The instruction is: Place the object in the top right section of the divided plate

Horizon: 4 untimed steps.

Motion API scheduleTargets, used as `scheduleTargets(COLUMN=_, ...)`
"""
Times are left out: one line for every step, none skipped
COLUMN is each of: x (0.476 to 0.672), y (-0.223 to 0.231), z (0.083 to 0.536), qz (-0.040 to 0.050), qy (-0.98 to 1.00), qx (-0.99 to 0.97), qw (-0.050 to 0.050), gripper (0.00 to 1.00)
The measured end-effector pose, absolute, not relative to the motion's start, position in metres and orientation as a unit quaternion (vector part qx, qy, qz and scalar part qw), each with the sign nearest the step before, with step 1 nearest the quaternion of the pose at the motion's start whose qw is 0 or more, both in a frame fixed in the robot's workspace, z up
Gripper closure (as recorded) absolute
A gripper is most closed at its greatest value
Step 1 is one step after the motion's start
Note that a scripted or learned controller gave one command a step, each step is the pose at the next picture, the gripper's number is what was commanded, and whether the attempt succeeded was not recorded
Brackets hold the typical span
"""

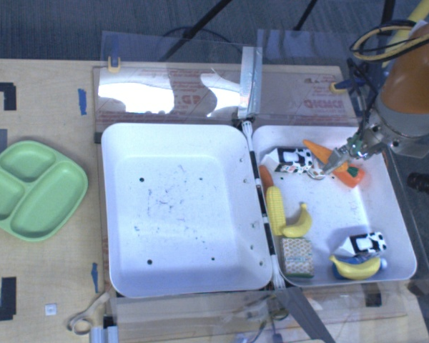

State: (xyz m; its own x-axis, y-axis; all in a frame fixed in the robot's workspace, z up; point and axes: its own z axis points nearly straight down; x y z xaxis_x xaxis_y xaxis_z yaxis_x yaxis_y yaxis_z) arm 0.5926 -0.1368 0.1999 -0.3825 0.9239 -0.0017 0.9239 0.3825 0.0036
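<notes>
A light green divided plate [36, 224] with three sections lies on the wooden bench at the far left, outside the bins. My gripper [334, 163] is down in the upper part of the right bin [393, 220]. It sits over the middle of an orange carrot [315, 150] whose lower end with a green tip [351, 175] shows on the other side. A black-and-white cow toy [293, 161] lies just left of the gripper. Whether anything is held cannot be made out.
The right bin also holds a corn cob [275, 206], a yellow banana [299, 221], a small speckled box [298, 256], and a second banana [356, 266] under another cow-patterned piece [367, 244]. The left bin [179, 199] lies between the right bin and the plate.
</notes>
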Motion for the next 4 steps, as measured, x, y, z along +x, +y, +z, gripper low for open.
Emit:
scheduleTargets(x=0.659, y=-0.130, z=0.141, qz=0.0036, qy=0.823, qx=0.568, qw=0.007, gripper=1.00)
scheduleTargets(x=0.666, y=-0.126, z=0.135, qz=0.0047, qy=0.792, qx=0.610, qw=0.011, gripper=1.00)
scheduleTargets(x=0.662, y=-0.124, z=0.124, qz=0.0023, qy=0.792, qx=0.611, qw=0.004, gripper=0.00)
scheduleTargets(x=0.663, y=-0.123, z=0.136, qz=0.0026, qy=0.793, qx=0.610, qw=0.005, gripper=1.00)
